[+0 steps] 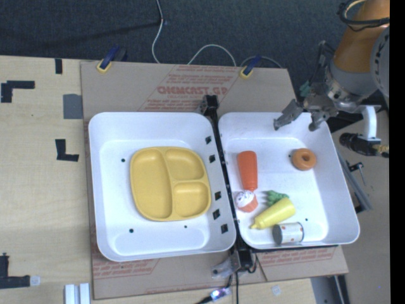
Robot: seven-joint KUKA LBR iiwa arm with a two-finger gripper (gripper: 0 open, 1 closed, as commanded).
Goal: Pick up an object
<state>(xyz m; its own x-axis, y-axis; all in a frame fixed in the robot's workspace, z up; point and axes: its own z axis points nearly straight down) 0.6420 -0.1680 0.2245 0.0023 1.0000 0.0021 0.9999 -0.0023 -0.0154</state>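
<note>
**A:** You are looking at two white bins side by side. Why is everything sitting where it is?

**B:** The left bin (104, 189) is carrying just a yellow divided plate (169, 182), lying flat near its middle. The right bin (338, 195) is holding all the small things, so you should be expecting the pick to happen there. An orange carrot (247, 169) is lying lengthwise close to the divider, with a small round red-and-white toy (245, 200) just below its lower end. A yellow corn cob (274, 213) with green leaves is lying at a slant beside that, and a grey can (288, 233) is lying on its side right below the corn. An orange doughnut (304, 159) is sitting alone toward the bin's right side, well apart from the cluster.

**A:** And the gripper?

**B:** You are seeing the gripper (296, 123) hanging over the far right part of the right bin, above the rim area, with the arm coming in from the right. Its two fingers (283, 120) are standing spread wide apart, and nothing is lying between them or touching them.

**A:** So which thing is it going for?

**B:** You cannot be sure. Judging by position, the doughnut is lying nearest, just below the fingers, and its open surroundings are making it the easiest target.
</note>
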